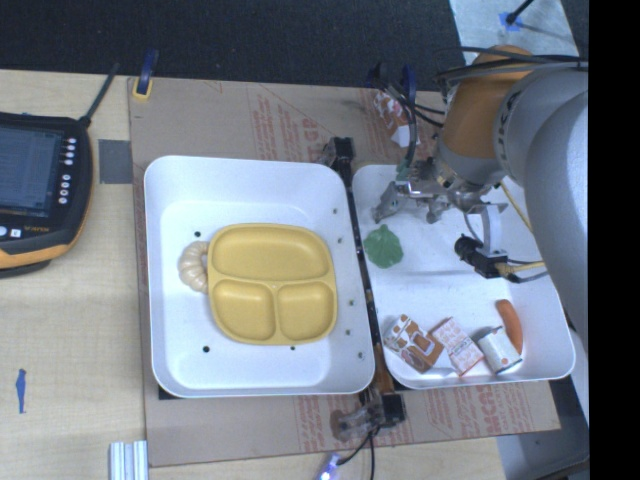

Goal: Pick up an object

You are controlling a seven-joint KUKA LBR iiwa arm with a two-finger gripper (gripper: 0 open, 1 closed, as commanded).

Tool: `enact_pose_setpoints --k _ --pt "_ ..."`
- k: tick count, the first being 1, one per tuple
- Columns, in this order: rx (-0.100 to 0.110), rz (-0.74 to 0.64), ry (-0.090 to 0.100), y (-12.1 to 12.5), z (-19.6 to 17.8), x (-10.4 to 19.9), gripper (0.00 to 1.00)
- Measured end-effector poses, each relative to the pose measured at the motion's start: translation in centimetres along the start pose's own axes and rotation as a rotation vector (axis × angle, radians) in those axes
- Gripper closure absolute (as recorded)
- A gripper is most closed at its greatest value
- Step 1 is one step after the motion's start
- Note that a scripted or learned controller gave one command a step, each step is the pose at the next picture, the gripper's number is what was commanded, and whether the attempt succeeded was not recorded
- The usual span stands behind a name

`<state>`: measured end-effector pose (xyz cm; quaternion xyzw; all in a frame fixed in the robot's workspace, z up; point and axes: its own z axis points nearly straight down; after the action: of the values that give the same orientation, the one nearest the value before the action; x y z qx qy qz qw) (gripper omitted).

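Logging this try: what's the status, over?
Claw over right bin, far end. Green lump beside it, lying free. Packets and orange piece at near end, out of the way.

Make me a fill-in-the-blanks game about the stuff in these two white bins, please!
1. The yellow plate is split into ____ sections.
2. The lumpy thing lying nearest the claw is coloured ____.
3. The long orange thing lies in the same bin as the ____ lumpy thing.

Missing words: three, green, green.
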<state>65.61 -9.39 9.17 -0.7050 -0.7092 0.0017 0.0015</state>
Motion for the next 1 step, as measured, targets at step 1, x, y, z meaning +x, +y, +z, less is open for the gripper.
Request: enact_pose_setpoints --k 1 --pt "0.000 0.000 0.000 -0.01 -0.01 0.12 0.00"
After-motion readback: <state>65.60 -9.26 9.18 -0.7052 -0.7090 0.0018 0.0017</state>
